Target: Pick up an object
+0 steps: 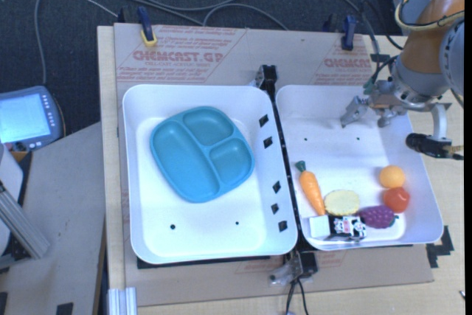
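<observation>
Nearest the camera, at the front edge of the right bin [420,181], a small black-and-white box [341,226] lies flat w/ its long axis running left-right. Just behind it sit a pale yellow disc-shaped piece [342,201] and a knobbly purple grape bunch [377,216], touching or nearly so. A carrot [312,189] – smooth orange plastic, tapered – lies w/ its long axis slanting front-to-back, green top toward the far left, narrow tip toward the box. To the right, a glossy red tomato [396,198] and, behind it, a round orange fruit [392,176]. The left bin [140,181] holds a blue tray [202,152] w/ three compartments, rounded, matte. Farther back, the pincer [366,113] hangs over the right bin's far part – fingers spread moderately, nothing between them, well apart from the food. Beyond lies the surface [221,55] w/ red lettering.
</observation>
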